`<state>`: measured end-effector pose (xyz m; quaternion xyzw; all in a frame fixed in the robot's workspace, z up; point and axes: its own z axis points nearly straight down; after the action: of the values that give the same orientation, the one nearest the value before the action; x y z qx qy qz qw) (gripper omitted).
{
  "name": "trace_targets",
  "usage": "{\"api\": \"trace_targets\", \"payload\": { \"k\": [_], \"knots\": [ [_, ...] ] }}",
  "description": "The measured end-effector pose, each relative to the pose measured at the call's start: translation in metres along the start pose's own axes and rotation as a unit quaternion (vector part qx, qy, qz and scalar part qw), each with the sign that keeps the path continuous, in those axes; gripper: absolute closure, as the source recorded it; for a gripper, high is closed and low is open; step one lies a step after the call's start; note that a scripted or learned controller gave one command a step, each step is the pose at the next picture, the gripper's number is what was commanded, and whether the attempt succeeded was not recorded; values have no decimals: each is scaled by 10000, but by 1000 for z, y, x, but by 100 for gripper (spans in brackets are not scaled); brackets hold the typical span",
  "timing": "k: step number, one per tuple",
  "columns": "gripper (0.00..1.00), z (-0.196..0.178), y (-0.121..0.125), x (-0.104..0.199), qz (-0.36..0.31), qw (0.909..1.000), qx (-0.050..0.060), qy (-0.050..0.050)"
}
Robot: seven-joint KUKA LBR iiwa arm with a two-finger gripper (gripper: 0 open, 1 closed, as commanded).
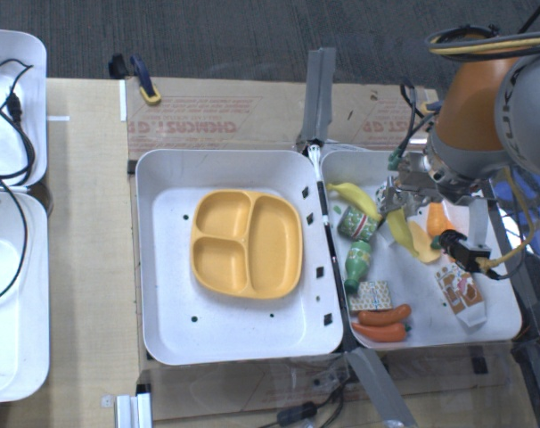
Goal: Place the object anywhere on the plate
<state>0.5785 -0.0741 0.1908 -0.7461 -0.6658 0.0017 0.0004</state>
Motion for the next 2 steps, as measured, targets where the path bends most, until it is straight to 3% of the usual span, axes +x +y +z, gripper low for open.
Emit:
{"api": "trace_targets", "payload": {
  "k": [1, 2],
  "knots": [
    [100, 1, 33, 99, 180, 9998, 5, 0],
    [100, -37, -3, 169, -665, 9978, -4, -1]
  ]
}}
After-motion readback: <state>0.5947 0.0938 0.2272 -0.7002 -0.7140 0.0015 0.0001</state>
